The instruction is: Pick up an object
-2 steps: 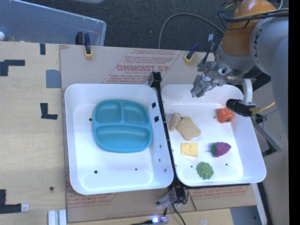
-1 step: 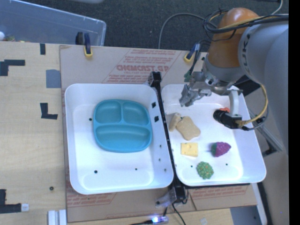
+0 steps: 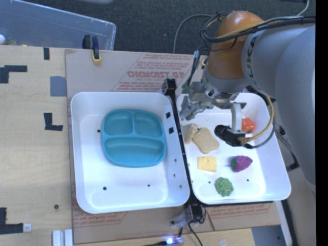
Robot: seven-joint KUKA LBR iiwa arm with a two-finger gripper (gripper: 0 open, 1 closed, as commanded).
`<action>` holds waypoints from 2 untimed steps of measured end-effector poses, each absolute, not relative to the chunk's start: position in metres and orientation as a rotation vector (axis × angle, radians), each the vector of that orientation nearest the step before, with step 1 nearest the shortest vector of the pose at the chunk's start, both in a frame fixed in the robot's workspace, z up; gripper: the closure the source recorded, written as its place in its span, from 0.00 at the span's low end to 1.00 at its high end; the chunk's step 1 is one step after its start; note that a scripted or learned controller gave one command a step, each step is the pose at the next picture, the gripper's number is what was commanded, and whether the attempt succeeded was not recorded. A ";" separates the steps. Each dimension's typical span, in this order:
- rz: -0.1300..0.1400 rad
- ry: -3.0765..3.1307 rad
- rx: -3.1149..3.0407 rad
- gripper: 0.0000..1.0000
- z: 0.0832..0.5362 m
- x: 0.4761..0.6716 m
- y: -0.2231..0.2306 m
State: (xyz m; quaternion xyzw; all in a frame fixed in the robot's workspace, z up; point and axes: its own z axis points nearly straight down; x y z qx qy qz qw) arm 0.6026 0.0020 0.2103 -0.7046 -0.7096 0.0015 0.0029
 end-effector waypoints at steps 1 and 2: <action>0.008 -2.224 -2.210 1.00 0.205 0.575 0.054; 0.006 -2.226 -2.210 1.00 0.226 0.545 0.102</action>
